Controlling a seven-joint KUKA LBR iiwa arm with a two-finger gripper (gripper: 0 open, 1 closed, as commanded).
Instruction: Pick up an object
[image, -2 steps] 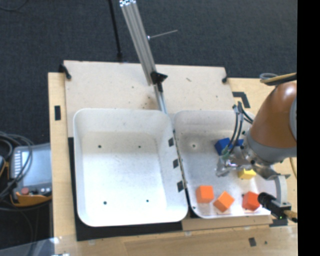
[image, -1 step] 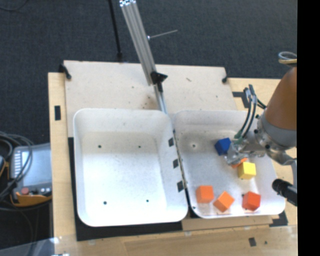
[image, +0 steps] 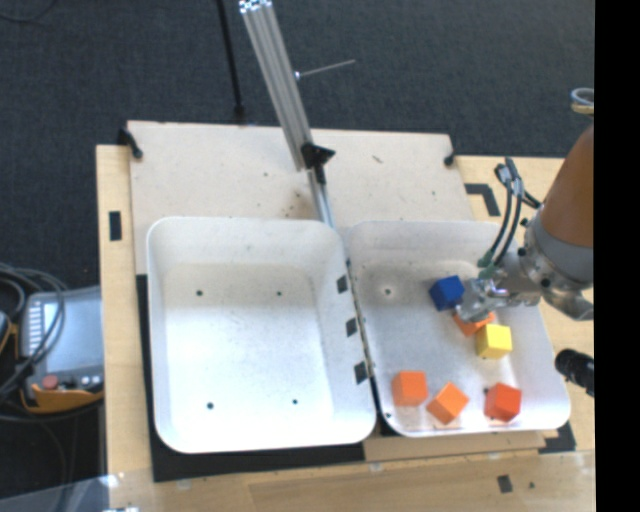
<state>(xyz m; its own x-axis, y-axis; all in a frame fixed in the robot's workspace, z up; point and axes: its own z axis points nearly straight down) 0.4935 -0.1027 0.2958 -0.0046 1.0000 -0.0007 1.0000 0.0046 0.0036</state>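
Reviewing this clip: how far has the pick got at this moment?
Done: the arm has reached into the right bin, with the gripper low among the blocks, beside the blue block and over a partly hidden orange piece. In hand: nothing visibly lifted; whether the jaws grip anything cannot be told. Left: secure a block and raise it. The yellow block and three orange-red blocks near the front rim lie untouched.

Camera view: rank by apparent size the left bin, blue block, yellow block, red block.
1. Left bin, by far the largest.
2. Red block, yellow block and blue block look about alike; too close to rank, and the gripper crowds the blue one.
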